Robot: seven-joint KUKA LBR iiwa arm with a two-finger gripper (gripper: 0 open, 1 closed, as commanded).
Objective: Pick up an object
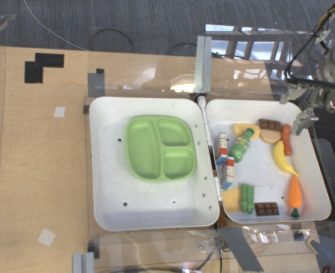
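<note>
- The left bin [107,209] carries a green divided plate [160,148] and nothing graspable, so I judge the pick belongs in the right bin [324,201].
- Along that bin's left wall lie small red-and-white tubes [223,145], crowded against the divider; a poor first choice.
- The green bottle [241,144] lies tilted near the middle with bare floor around it, which looks the easiest target.
- The banana [282,157] and red sausage [286,139] touch, so closing on one risks nudging the other.
- The hand [304,121] hovers at the right bin's far right edge; I cannot tell whether it is apart or together.
- It should move left and descend squarely across the bottle's narrow width.
</note>
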